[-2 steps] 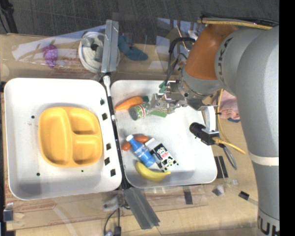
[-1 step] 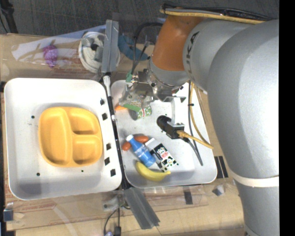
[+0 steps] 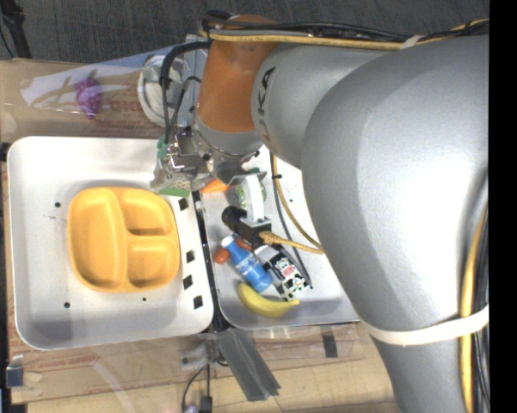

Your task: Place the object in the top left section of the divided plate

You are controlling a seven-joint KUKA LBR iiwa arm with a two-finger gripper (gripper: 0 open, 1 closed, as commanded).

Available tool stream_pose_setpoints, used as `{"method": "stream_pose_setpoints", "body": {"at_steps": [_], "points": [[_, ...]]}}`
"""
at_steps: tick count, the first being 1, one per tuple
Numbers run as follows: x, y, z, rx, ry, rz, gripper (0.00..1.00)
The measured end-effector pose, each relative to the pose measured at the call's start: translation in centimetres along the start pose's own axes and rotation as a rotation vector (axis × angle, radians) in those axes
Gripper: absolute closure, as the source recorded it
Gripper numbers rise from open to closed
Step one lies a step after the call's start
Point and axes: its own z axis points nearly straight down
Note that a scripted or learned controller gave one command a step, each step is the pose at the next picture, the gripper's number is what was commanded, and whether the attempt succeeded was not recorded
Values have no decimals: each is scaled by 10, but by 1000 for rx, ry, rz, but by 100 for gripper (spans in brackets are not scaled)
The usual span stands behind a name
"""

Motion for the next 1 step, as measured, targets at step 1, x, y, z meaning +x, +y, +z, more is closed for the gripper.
{"method": "stream_pose_setpoints", "body": {"at_steps": [1], "points": [[0, 0, 0, 0, 0, 0, 0]]}}
